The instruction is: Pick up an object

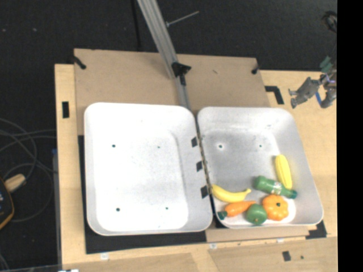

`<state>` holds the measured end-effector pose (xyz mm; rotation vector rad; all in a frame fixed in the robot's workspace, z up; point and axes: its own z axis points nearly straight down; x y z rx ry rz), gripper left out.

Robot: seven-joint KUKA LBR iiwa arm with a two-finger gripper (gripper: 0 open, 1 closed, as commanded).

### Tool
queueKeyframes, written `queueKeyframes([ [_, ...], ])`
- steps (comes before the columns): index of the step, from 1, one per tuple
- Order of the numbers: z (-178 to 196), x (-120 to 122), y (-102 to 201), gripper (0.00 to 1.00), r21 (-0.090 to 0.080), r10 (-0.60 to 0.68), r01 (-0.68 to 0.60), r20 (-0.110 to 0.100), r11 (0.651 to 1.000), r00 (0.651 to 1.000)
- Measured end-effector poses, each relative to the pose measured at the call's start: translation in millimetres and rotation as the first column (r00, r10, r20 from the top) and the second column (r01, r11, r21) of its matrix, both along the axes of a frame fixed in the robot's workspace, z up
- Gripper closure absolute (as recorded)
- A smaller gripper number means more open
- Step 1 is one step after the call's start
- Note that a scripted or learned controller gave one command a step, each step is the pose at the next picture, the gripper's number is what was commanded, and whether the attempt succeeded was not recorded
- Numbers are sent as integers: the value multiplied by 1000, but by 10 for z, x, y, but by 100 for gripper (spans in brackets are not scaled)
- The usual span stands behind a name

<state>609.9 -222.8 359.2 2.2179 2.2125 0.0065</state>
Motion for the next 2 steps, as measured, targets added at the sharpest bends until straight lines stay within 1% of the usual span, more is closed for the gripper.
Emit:
queueKeyframes([
  [1,-1177,513,-48,0,6,2,-2,-18,1000,1000],
  [2,-2582,458,54,0,5,3,-3,-17,1000,1000],
])
